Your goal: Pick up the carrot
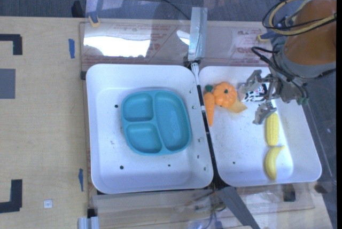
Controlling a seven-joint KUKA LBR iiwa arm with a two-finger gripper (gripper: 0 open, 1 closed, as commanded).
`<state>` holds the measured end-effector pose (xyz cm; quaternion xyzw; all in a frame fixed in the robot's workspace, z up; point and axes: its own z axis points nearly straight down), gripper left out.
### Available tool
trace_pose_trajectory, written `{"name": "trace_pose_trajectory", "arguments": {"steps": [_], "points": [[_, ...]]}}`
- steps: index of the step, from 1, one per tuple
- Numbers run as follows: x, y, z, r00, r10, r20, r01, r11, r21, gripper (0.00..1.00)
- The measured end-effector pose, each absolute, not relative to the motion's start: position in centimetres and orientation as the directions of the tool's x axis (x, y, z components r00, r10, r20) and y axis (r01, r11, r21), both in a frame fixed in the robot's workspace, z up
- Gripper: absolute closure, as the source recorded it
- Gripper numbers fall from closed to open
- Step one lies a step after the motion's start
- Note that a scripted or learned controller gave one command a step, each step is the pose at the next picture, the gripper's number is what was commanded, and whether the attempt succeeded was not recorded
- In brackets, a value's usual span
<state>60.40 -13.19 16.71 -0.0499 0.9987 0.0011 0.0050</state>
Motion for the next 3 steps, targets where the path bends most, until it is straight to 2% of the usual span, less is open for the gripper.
{"name": "trace_pose_trajectory", "arguments": {"steps": [1,2,3], "points": [[62.4,-10.8,11.0,-0.991,-0.135,-0.023,-0.135,0.991,-0.006,0.00],[62.6,-10.8,12.0,-0.991,-0.131,-0.032,-0.131,0.991,-0.005,1.00],[67.0,-8.4,19.1,-0.975,-0.220,-0.015,-0.220,0.976,-0.003,1.00]]}}
